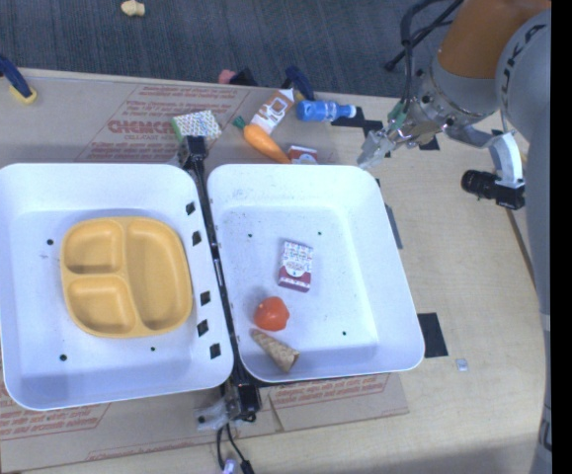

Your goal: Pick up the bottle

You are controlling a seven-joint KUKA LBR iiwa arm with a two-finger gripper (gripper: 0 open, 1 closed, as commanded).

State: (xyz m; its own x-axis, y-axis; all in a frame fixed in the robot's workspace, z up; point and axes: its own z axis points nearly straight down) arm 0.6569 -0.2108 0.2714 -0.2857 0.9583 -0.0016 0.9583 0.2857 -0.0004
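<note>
Bins sit side by side on the bench: the left bin [9, 265] carries a yellow divided tray [125, 275], and the right bin [365, 215] holds a small red carton [296, 265], a red tomato-like piece [273, 313] and a tan cone-shaped piece [275, 350]. Behind the bins, outside both, a small cluster lies on the cardboard: a patterned packet [197, 124], an orange carrot [264, 142], a white-and-orange bottle [271, 111] and, just to its right, a blue bottle [321, 111] lying on its side. Either could be meant, which is the first hazard, since the two lie close together and a grasp aimed between them may catch neither. Further right, the gripper [377, 149] hangs near the back right corner of the right bin, close to the blue bottle but apart from it; its fingers look slightly parted and nothing is visible between them, though they are small and blurred enough that I would not swear to the gap. Judging from this, the likely troubles are a round bottle rolling away when one finger touches first, the fingers closing on the narrow cap end and slipping, or the descent nudging the carrot or the bin's rim.
</note>
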